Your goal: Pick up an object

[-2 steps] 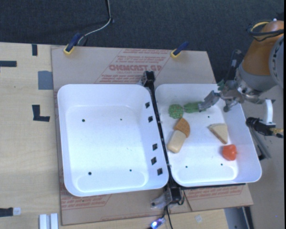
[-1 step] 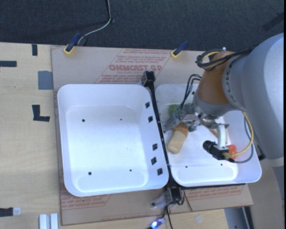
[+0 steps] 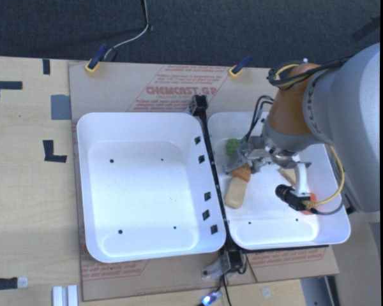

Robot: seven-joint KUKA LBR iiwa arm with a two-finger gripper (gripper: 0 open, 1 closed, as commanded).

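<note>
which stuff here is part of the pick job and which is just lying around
Job:
end effector
tan block
orange piece
green item
right bin

Lying about:
left bin
clamps
cardboard sheet
black cable

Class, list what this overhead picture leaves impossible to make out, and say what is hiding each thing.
1. Gripper: open or shut is unreadable in the camera view; the wrist covers it.
2. Green object: too small and blurred to identify, partly under the gripper.
3. Right bin: the arm hides much of its floor.
4. Tan object: its upper end sits by the gripper; contact unclear.
</note>
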